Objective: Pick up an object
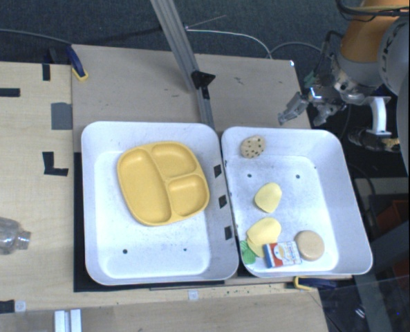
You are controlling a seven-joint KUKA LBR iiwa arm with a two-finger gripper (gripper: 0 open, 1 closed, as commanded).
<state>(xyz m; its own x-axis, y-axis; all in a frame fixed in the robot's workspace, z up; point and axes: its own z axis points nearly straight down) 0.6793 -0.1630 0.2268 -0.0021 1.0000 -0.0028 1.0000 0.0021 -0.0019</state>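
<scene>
Nearest us, along the right bin's [350,206] front wall, we see a small red-and-white carton [282,254], a green scrap [249,253], a tan puck [309,245] and a yellow lump [263,231]. Further back sits a second yellow piece [267,197], then a speckled cookie [252,146] in the far-left corner. Beyond the rim, up right, hangs our gripper [303,106]; fingers look spread, nothing between them. So every candidate lies down-left of it, and we judge the cookie the closest reach. The left bin [97,185] carries a yellow divided tray [163,182].

tray [163,182] in left bin [97,185], cookie [252,146] in right bin [346,192]
</scene>
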